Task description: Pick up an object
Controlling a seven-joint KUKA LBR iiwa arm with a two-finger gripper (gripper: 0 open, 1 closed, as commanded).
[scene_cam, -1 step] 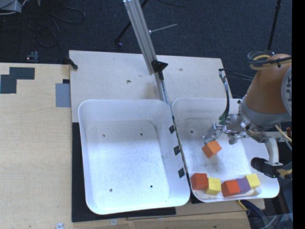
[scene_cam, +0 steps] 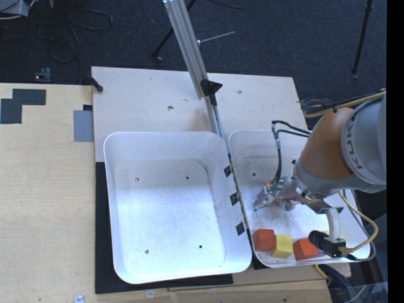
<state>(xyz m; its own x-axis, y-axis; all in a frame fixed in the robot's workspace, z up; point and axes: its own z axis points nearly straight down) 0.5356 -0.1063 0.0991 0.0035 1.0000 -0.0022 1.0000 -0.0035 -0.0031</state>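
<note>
Hovering over the right bin [scene_cam: 252, 145], your arm [scene_cam: 344, 147] reaches in from the right, w/ the end effector [scene_cam: 270, 197] low above the bin floor, roughly mid-bin and close to the divider side. You can't tell from this angle whether it's apart or together, since the metal tip is small and partly lost against the white, and nothing is visibly clamped there.

Task objects sit along the right bin's near edge: a red-orange block [scene_cam: 264, 239] nearest the divider, a yellow block [scene_cam: 283, 245] touching or just beside it, and a second orange-red block [scene_cam: 305, 249] just beyond, towards the near right corner. A black part of the wrist assembly overlaps that last block, so its far side is hidden. All three look to be resting on the bin floor, apart from the end effector, which is further from the near edge than they are.

The left bin [scene_cam: 126, 169] carries a few dark specks on its floor.

Progress, as a judgement: pick not yet made. No block lifted, approx. everything left to do: line up over one block, descend, close, raise. The red-orange block by the divider looks the nearest candidate, tho the wall beside it may crowd the grasp.
</note>
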